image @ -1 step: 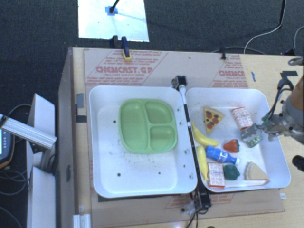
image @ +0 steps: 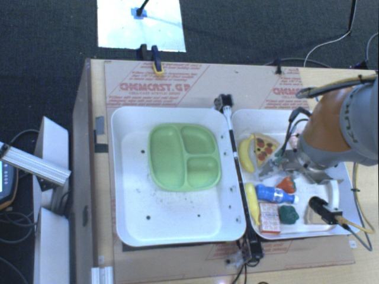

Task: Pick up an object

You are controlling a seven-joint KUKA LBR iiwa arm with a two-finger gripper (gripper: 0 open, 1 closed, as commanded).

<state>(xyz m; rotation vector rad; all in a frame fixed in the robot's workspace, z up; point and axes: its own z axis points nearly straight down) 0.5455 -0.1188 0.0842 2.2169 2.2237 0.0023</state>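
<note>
The right white bin [image: 260, 118] holds several toy foods. A yellow banana [image: 246, 154] lies along its left wall, with a pizza slice [image: 263, 148] beside it. Lower down lie a blue bottle [image: 273, 194], a red-orange piece [image: 286, 184], a dark green piece [image: 289, 215], a small red and white box [image: 269, 219] and a second long yellow piece [image: 251, 201]. My gripper [image: 271, 168] is low in this bin, just below the pizza slice and above the blue bottle. The arm's grey and orange wrist [image: 328, 129] hides the bin's right part.
The left white bin [image: 133, 212] bears a green divided plate [image: 183, 157]. A ridge with a black strip [image: 234, 158] separates the two bins. A yellow and black clamp [image: 155, 61] sits at the bench's back edge.
</note>
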